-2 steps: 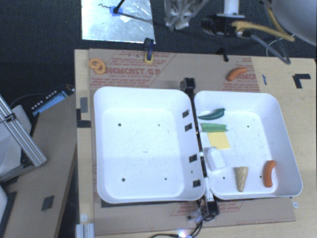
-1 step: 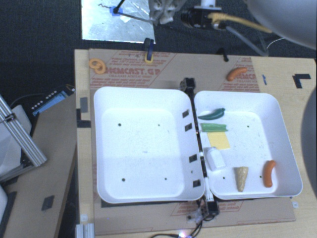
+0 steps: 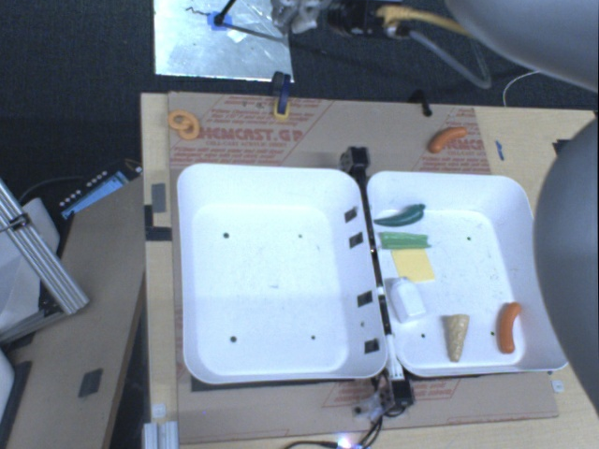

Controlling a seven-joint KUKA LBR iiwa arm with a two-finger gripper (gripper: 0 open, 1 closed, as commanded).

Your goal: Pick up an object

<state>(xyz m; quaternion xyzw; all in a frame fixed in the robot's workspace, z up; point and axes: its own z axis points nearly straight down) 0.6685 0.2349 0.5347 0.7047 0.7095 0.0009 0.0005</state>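
Six small items lie in the bin on the right of the frame point(image 3: 510, 195), and any of them could be the one to pick: a dark green curved piece point(image 3: 401, 216), a flat green strip point(image 3: 404, 240), a yellow square point(image 3: 414, 266), a white block point(image 3: 405, 299), a tan cone point(image 3: 456, 335) and an orange sausage shape point(image 3: 507, 327). The gripper point(image 3: 299, 3) hangs at the top centre of the frame, well apart from both bins, and its blur leaves me unable to tell whether it is spread or closed; nothing shows in its grasp. To do the pick well, I would aim for the cone or the sausage, which lie apart from their neighbours, whereas the four pieces along the inner wall crowd together and against the rim. Coming straight down across the narrow width seems safest. The left bin point(image 3: 201, 251) offers no target. Red print on the board point(image 3: 309, 124) under the bins reads roughly "HEMCAST GP"; smaller lines are illegible.
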